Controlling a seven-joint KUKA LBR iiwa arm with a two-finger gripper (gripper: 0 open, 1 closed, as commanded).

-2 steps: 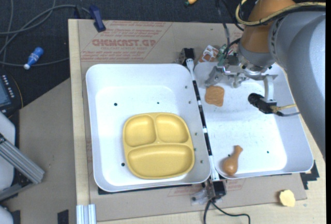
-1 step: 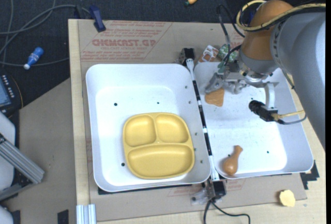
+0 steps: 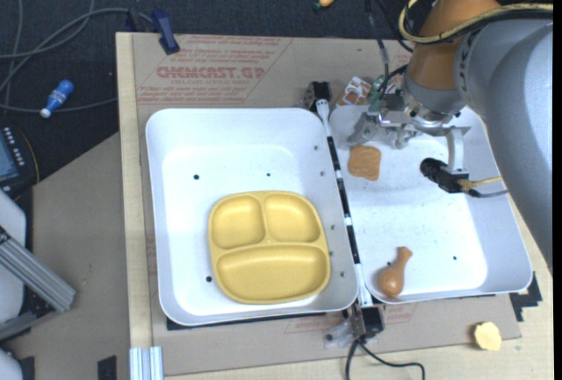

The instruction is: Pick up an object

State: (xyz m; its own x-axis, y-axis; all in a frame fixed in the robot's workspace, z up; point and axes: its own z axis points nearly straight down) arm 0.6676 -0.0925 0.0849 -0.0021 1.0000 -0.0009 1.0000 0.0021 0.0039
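- I see a tan bread-like piece point(image 3: 364, 162) in the right bin point(image 3: 439, 233), just below the pincer point(image 3: 384, 134) and close under its tip; I can't tell if they touch.
- Its outline is roughly square, so I read no clear long axis or heading.
- I cannot tell how the pincer stands: the wrist hardware hides its tip.
- The grey arm point(image 3: 509, 89) is cut off at the right edge.
- A brown drumstick-shaped toy point(image 3: 393, 273) lies well below the pincer, thin end pointing up and right, near the bin's front wall.
- A yellow divided plate point(image 3: 268, 245) sits in the left bin point(image 3: 176, 194), down-left of the pincer.
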